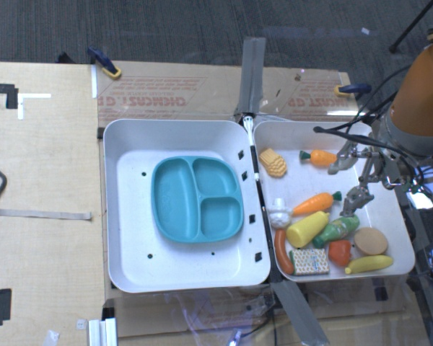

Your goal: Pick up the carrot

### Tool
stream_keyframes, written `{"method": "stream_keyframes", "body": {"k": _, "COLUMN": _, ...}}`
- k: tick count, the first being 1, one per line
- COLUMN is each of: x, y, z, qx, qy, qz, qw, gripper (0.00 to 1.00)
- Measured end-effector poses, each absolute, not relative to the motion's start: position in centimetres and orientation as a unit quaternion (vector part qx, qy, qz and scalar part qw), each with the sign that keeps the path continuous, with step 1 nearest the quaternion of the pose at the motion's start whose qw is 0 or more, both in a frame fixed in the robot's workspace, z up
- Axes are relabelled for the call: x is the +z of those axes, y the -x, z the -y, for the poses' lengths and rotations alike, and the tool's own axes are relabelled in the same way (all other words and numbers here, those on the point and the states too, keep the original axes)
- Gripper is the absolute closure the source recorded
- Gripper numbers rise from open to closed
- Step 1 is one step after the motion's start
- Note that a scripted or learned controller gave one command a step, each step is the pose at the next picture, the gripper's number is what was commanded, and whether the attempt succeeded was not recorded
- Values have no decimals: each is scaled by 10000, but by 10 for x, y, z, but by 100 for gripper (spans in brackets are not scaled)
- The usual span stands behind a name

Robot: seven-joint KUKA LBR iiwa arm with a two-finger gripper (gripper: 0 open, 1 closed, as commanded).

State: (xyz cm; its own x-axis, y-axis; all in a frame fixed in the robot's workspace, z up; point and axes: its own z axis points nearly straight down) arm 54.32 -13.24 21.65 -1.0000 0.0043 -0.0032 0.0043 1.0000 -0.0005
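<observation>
End effector (351, 181) was seen spread wide, nothing held. Carrot (312, 203) was left lying in the right bin (403, 225), just left of and below it. Grasp not yet made.

Both bins (123, 215) are seen as white. A teal divided plate (198, 199) is seen in the left one. Right bin: carrot (314, 203) orange with green tip; a second orange piece (320, 158), green-tipped too; waffle-patterned yellow piece (273, 163); yellow bottle (307, 228); green bottle (337, 230); yellow banana (368, 264); tan disc (370, 241); red item (339, 251), possibly a tomato. Gripper (350, 182) is seen as grey metal; orange arm band (421, 96).
</observation>
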Motion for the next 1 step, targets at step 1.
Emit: {"method": "stream_keyframes", "body": {"k": 1, "x": 93, "y": -576, "z": 137, "qx": -5, "qy": 83, "qz": -10000, "qw": 22, "gripper": 0}}
